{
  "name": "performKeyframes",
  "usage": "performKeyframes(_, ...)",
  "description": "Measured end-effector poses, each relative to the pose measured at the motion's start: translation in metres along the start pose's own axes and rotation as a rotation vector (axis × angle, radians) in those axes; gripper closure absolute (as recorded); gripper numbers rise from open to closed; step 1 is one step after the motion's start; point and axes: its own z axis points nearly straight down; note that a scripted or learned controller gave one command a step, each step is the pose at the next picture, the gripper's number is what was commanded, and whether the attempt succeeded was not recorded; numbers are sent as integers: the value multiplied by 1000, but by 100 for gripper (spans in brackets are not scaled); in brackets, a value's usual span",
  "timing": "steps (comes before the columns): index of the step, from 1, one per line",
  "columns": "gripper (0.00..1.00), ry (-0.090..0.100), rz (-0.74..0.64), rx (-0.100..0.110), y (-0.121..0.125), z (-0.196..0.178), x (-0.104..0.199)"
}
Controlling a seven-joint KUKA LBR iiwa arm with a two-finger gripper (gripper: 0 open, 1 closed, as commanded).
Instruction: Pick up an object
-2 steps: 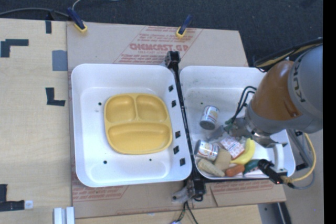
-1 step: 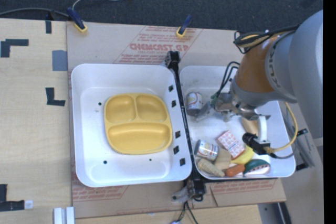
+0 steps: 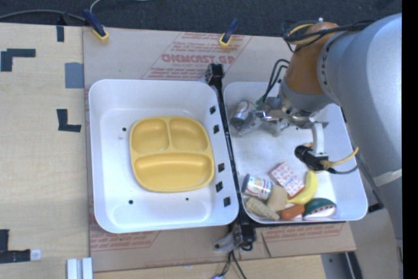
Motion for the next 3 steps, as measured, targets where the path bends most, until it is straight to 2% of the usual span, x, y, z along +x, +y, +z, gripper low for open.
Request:
performKeyframes(1, 0, 5, 9, 31, 42, 4, 1)
performKeyframes(2, 0, 11, 7, 27, 42, 3, -55)
performKeyframes(3, 0, 16, 6, 40, 41, 4, -123)
